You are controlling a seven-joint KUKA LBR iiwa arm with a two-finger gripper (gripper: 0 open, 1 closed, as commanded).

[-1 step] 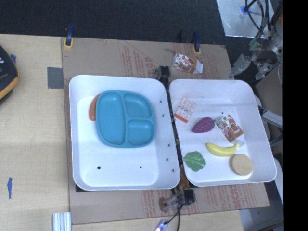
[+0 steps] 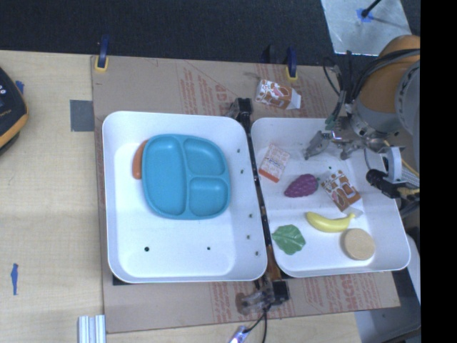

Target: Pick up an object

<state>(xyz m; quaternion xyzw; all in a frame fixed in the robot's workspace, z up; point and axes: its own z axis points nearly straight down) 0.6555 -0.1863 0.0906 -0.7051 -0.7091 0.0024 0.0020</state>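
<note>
- Centrally in the right bin (image 2: 400,259): a purple grape cluster (image 2: 301,186), knobbly and rounded, lying loose on the white floor.
- Just right of the grapes: a small printed packet (image 2: 340,190), brown and white, rectangular, set at a slant.
- Left of the grapes: a second flat packet (image 2: 273,163), white with orange print, near the bin's left wall.
- Below the grapes: a smooth yellow banana (image 2: 329,222), curved, its tip close to a tan round disc (image 2: 358,244) at the lower right.
- Lower left of that bin: a green leaf-shaped piece (image 2: 288,239), flat with a wavy edge.
- Gripper (image 2: 333,142): above the bin's upper part, its two dark metal fingers spread apart with nothing between them; bare white floor lies under it and between it and the grapes.
- Left bin (image 2: 121,256): a blue divided plate (image 2: 186,176) with three compartments and rounded corners; an orange object (image 2: 137,161) shows at its left edge, partly covered. The bin's lower half is bare.
- Outside the bins: a third packet (image 2: 278,94) on the brown cardboard (image 2: 178,84) behind the right bin.
</note>
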